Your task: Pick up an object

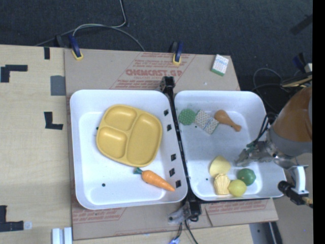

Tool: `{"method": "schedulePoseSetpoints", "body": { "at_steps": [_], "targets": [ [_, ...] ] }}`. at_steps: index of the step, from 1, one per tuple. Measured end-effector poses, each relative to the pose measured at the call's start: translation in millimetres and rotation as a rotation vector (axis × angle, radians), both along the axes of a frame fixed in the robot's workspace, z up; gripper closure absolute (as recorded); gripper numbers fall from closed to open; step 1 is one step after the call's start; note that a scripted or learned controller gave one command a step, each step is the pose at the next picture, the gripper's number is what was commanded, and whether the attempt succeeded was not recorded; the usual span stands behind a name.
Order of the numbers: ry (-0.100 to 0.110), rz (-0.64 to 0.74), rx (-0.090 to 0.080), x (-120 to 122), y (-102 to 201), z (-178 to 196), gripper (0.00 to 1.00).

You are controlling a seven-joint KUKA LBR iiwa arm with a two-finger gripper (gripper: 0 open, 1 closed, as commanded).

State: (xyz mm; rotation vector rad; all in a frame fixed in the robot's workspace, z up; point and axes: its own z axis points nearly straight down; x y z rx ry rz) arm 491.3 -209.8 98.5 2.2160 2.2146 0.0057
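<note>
Left bin (81, 136): yellow plate (129, 135), carrot (156, 180); not my reach now. Right bin (254, 101): fruit cluster in the near corner, green lime (247, 176) closest; my pincer (242, 158) hangs just above it; can't tell its state.

The arm (294, 128) shows as a bulky rounded body at the scene's right edge, with a broad orange band above and a smooth grey section below it. From the grey part a darker metallic wrist narrows leftward into the pincer (244, 157), made of thin dark grey pieces too small to make out in detail. A dark cable (263, 126) runs alongside the grey section, and a white bracket with a black fitting (297, 184) sits at the near right.
</note>
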Motion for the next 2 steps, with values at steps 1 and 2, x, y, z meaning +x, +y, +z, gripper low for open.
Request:
{"method": "schedulePoseSetpoints", "body": {
  "at_steps": [1,2],
  "targets": [
    [0.010,0.003,0.005,-7.5,53.0,27.0,1.00],
    [0.011,0.002,0.005,-7.8,52.5,26.9,0.00]
  ]
}}
